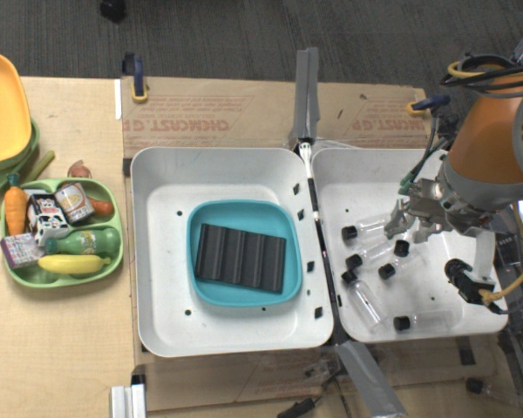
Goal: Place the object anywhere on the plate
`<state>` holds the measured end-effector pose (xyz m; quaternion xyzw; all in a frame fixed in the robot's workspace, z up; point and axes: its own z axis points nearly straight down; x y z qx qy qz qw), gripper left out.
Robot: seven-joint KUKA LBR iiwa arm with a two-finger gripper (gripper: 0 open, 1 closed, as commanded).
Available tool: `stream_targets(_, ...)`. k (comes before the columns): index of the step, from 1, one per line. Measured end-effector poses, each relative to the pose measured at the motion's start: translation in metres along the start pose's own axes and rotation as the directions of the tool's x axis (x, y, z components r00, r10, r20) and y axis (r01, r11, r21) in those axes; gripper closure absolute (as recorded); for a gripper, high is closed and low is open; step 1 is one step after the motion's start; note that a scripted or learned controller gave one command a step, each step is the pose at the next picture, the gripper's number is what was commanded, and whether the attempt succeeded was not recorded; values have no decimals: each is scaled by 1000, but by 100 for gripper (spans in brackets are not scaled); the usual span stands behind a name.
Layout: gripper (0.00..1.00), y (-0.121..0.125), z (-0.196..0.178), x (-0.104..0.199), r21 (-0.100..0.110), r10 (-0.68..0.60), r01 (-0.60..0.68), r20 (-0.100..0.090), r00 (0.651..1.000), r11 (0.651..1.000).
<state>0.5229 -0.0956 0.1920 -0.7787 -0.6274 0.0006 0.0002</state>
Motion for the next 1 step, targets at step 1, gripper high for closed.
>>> stream_targets(1,0,0,0,0,0,0,0,0,1000,1000)
